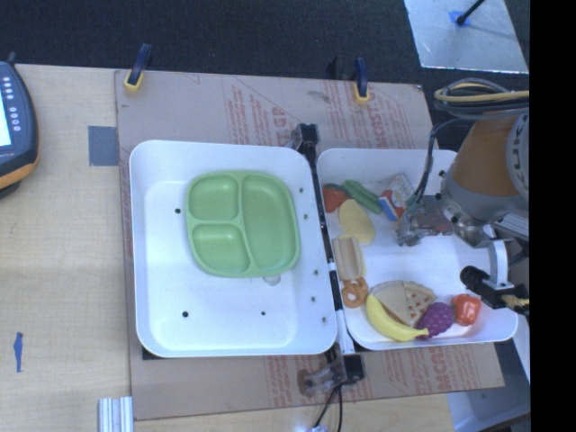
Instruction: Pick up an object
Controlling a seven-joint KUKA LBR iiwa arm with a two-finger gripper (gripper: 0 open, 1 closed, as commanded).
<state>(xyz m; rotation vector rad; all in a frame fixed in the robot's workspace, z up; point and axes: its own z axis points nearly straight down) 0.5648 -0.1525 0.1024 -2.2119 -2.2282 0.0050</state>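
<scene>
Grey gripper [412, 233] hangs over our right bin [504, 331] near the yellow lemon [357, 222]; we cannot tell its grip.

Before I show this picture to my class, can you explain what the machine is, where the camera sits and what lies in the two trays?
A single camera above the bench looks down at a slant. The grey robot arm with an orange band reaches in from the right; its tool hangs over the right shallow white bin, and I cannot see anything held. That bin holds toy food: a yellow plastic banana, a purple grape bunch, a red tomato. The left white bin holds a pale green divided plate.
</scene>
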